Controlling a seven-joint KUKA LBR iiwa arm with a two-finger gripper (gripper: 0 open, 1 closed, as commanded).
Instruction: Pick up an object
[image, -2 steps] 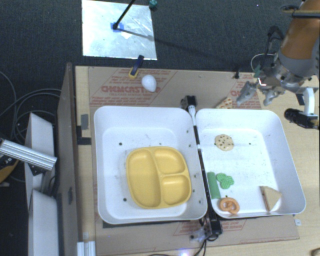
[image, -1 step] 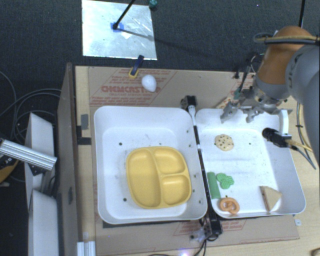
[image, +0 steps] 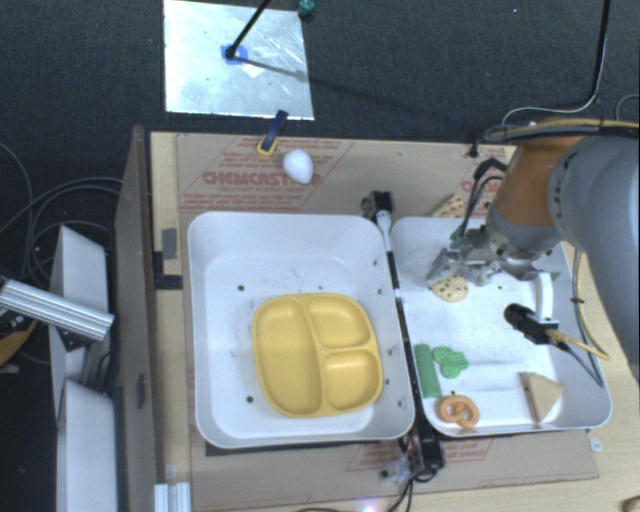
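Right bin (image: 495, 352) on bench: my gripper (image: 449, 266) just beside cracker (image: 451, 291); can't tell its grip state. Risk: flat cracker slips free.

A white ball (image: 298, 165) rests on printed cardboard (image: 195, 158); a silvery sheet (image: 238, 62) lies farther back.

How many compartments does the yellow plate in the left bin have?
3. On the yellow plate, one long compartment runs down its left side, a second sits at upper right, and a third at lower right. None looks hidden.
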